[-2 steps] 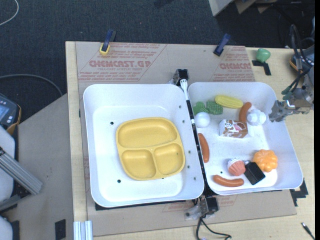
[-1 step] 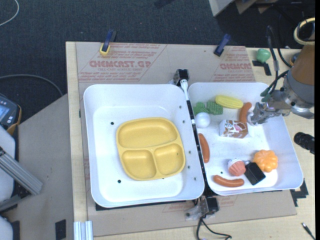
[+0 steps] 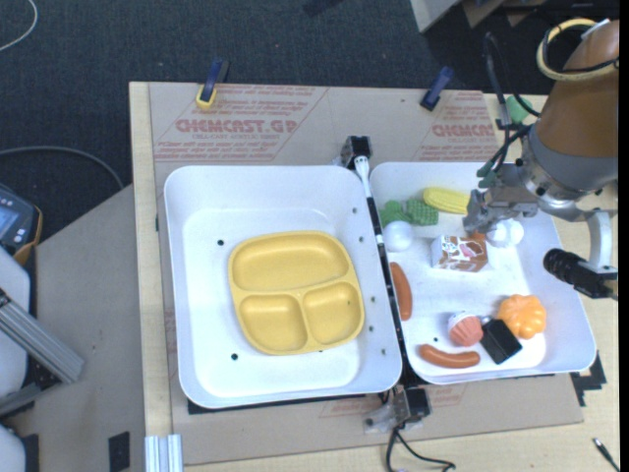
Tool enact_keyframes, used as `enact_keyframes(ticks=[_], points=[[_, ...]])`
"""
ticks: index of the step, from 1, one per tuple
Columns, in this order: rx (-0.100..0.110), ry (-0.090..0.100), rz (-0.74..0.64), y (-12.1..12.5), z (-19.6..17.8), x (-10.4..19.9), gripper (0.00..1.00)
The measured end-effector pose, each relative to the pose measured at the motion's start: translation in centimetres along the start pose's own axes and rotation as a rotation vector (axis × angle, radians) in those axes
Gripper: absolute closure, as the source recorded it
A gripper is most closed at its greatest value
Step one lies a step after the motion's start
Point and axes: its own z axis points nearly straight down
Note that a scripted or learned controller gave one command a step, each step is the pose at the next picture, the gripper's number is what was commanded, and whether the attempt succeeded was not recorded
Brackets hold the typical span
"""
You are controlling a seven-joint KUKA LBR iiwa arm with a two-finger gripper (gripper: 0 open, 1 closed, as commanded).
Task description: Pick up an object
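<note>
The gripper (image 3: 484,222) hangs low over the upper part of the right bin (image 3: 568,347), below the grey arm (image 3: 575,160) with its orange band that reaches in from the right. Whether its jaws stand wide or narrow cannot be told from this slant, and nothing can be seen held between them. Its tip sits directly above a small brown and white packet (image 3: 462,254), close enough that touching or apart cannot be judged. Just beside the tip on the right lies a white ball (image 3: 507,231); up and to the left lies a yellow corn cob (image 3: 444,201), with a green leafy piece (image 3: 406,212) next to it and a 2nd white ball (image 3: 398,235) below that.

Farther down the right bin, a red sausage (image 3: 403,289) lies along the left wall. Near the front sit a pink and white piece (image 3: 464,328), a black block (image 3: 500,342) touching an orange pumpkin-like toy (image 3: 523,315), and another sausage (image 3: 448,356) at the front edge.

The left bin (image 3: 192,264) holds a yellow 3-compartment tray (image 3: 295,291) lying flat near its middle. Both bins rest on a cardboard sheet (image 3: 256,121), with 2 clamps (image 3: 209,85) at its far edge.
</note>
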Motion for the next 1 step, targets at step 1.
enact_keyframes(ticks=[1], points=[[0.001,0.001,0.000,1.49,0.48,4.98,1.00]])
